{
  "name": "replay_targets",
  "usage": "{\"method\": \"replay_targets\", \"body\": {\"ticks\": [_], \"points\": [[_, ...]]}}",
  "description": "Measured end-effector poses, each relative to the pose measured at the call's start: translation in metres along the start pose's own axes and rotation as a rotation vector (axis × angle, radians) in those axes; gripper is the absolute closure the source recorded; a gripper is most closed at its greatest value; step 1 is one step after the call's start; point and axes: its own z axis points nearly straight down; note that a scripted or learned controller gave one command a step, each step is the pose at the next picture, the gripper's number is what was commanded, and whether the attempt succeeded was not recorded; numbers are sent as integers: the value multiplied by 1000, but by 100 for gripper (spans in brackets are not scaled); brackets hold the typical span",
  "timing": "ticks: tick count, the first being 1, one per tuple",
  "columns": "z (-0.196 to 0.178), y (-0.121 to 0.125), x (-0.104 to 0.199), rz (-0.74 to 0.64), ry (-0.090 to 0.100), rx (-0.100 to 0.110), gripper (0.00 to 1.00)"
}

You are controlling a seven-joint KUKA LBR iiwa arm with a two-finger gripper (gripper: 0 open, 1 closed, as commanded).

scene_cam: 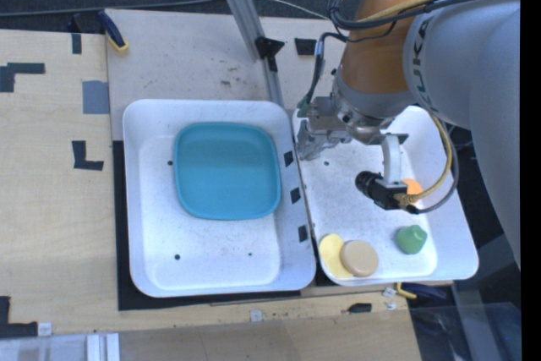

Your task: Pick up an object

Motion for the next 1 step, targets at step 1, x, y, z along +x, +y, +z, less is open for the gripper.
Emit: {"method": "replay_targets", "body": {"ticks": [1], "points": [[6, -1, 59, -1, 0, 0, 100]]}}
